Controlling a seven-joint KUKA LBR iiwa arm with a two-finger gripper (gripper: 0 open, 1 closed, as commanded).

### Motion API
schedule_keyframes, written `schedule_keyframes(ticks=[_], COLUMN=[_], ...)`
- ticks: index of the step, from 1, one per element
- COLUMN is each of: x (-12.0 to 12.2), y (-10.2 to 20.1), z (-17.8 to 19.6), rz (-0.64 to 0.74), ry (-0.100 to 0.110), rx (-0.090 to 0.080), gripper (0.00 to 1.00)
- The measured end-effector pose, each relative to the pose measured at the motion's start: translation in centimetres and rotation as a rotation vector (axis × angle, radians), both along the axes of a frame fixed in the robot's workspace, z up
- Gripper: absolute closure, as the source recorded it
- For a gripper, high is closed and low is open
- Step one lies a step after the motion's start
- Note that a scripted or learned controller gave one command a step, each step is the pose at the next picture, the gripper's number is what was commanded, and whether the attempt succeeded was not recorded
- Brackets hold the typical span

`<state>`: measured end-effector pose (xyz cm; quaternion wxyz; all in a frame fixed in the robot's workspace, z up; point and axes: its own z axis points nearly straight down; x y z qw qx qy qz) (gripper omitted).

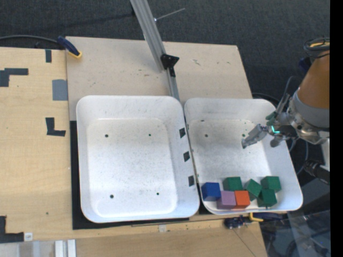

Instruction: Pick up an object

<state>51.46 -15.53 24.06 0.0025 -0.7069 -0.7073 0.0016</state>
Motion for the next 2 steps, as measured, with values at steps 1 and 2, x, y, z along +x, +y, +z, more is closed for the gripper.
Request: schedule_keyframes(ticks=[1, 2], x=[0.1, -0.1], y=[0.0, -1.0], z=[0.2, -5.1], rz=[0.001, -0.001], ry=[-0.004, 0.001], rx=[-0.001, -0.001], gripper=[0.0, 0.0])
